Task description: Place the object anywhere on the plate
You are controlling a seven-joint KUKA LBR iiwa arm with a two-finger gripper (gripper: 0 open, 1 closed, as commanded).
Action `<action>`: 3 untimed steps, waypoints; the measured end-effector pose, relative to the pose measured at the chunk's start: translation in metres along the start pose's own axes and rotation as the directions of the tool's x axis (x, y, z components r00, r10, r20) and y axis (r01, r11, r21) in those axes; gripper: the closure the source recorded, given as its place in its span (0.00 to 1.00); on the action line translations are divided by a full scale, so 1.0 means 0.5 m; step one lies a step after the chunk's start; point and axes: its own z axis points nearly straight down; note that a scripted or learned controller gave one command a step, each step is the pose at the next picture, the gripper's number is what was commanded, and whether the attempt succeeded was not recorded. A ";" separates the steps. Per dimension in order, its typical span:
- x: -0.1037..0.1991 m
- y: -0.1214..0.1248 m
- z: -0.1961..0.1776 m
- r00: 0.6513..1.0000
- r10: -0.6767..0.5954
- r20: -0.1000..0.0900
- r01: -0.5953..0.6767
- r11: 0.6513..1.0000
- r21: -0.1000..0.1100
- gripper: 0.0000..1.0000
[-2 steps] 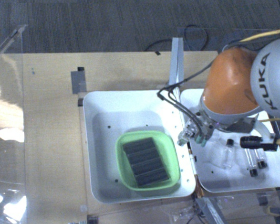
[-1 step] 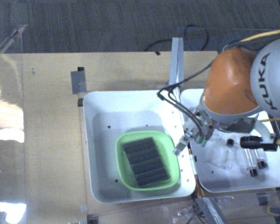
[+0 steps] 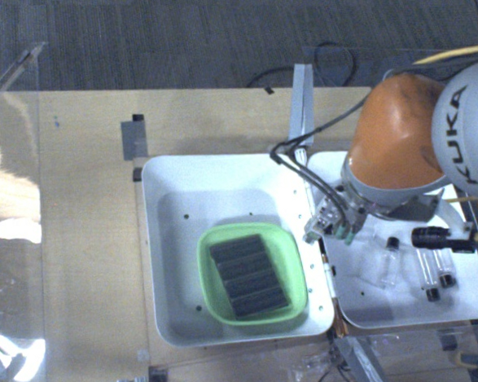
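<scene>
A green square plate [image 3: 213,247] lies in the left white bin [image 3: 168,232], toward its front right. A dark grey ribbed block [image 3: 247,277] rests flat on the plate, slightly turned. My gripper [image 3: 333,223] hangs below the orange wrist band, over the left edge of the right bin [image 3: 410,309], just right of the plate's upper right corner. It is apart from the block. Cables and the wrist cover most of it.
The right bin holds a clear plastic piece [image 3: 387,269] and clear tubes with dark caps [image 3: 434,278] near its front. A black cylinder [image 3: 434,236] sticks out by the arm. The rim between the bins [image 3: 327,278] runs just left of the gripper.
</scene>
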 end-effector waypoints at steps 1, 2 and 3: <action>0.000 0.000 0.000 1.000 0.000 0.000 0.000 1.000 0.000 0.00; -0.004 0.004 -0.023 1.000 0.000 0.005 0.000 1.000 -0.007 1.00; -0.004 0.004 -0.023 1.000 0.001 0.005 -0.001 1.000 -0.007 0.00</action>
